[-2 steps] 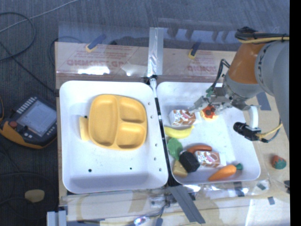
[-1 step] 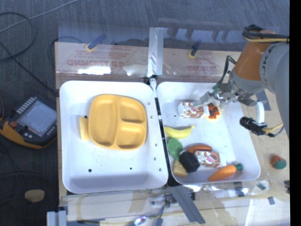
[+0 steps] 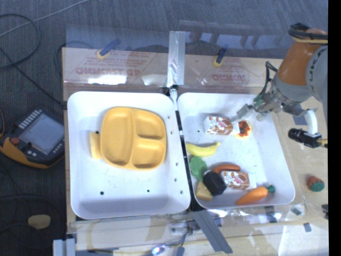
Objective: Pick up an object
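The right bin [image 3: 277,159] holds several toy foods. A white and red packet [image 3: 218,125] lies near its back, with a small red and orange piece [image 3: 244,128] just to its right. A banana [image 3: 202,149] lies at the bin's left side. At the front sit a green leaf [image 3: 198,167], a black block [image 3: 214,183], a red sausage [image 3: 226,167], a second packet [image 3: 237,180] and a carrot [image 3: 253,195]. My gripper [image 3: 246,110] hangs low over the bin's back right, just above the small red piece, with nothing visibly in it.
The left bin [image 3: 85,191] holds a yellow divided tray [image 3: 133,137] with a flat yellow piece [image 3: 94,145] poking out at its left. A red toy [image 3: 315,183] lies on the bench outside the right bin. A grey bar [image 3: 176,63] stands behind the bins.
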Robot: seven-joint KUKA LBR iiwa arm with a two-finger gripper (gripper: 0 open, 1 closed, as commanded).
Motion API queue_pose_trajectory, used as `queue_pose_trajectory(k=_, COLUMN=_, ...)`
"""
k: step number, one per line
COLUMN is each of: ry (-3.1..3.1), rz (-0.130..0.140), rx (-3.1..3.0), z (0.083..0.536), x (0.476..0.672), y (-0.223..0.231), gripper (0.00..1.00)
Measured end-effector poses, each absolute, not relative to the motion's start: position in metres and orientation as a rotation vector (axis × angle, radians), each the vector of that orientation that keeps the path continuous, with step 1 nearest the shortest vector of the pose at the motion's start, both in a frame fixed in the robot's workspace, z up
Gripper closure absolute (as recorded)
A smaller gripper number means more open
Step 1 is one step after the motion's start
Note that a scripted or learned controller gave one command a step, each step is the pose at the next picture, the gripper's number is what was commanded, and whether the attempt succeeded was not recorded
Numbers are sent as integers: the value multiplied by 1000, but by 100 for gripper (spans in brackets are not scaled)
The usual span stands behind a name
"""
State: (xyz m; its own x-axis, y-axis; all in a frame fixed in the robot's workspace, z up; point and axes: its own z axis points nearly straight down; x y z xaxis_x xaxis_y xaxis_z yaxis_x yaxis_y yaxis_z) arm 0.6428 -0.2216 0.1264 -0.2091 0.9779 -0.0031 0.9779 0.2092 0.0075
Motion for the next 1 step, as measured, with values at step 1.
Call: queue_pose_trajectory(k=1, ry=2514, rz=29, rx=1847, z=114, x=644, y=-218, gripper=0)
